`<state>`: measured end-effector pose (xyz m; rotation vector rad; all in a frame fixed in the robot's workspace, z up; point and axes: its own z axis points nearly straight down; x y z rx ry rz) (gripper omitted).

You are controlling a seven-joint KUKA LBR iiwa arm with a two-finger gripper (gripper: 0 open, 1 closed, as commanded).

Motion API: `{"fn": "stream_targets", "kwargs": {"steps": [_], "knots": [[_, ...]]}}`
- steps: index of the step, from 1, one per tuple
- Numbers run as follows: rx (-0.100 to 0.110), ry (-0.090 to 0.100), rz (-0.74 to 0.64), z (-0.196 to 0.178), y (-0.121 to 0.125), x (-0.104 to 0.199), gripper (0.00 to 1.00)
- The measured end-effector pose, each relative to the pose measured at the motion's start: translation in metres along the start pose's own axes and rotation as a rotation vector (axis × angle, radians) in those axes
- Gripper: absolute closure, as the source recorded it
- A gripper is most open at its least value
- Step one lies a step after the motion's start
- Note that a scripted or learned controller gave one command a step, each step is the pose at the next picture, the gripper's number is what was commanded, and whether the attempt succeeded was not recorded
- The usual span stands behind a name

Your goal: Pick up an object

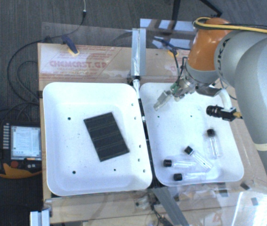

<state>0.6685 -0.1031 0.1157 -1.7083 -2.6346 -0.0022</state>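
Clear vials (190, 164) with black caps lie in the right bin's (227, 173) near corner. End effector (162, 99) hangs over that bin's far-left part (finger state: cannot tell, too blurred). Dark ribbed slab (106, 136) in left bin (58, 173). Handheld controller (18, 149) on carpet beside the desk (86, 62).

The brown board (84, 65) behind the bins bears faint red lettering, apparently "CHEMCAST"; the rest is unreadable.

Two white bins (53, 126); one dark ribbed pad (106, 136); four clear black-capped vials (212, 142).
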Motion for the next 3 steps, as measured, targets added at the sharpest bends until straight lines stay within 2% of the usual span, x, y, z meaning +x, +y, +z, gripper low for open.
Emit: {"fn": "stream_targets", "kwargs": {"steps": [1, 2, 3], "knots": [[-0.011, -0.010, -0.096, 0.025, -0.067, 0.029, 0.00], [-0.016, -0.010, -0.094, 0.015, -0.065, 0.028, 1.00], [-0.016, -0.010, -0.094, 0.015, -0.065, 0.028, 0.00]]}}
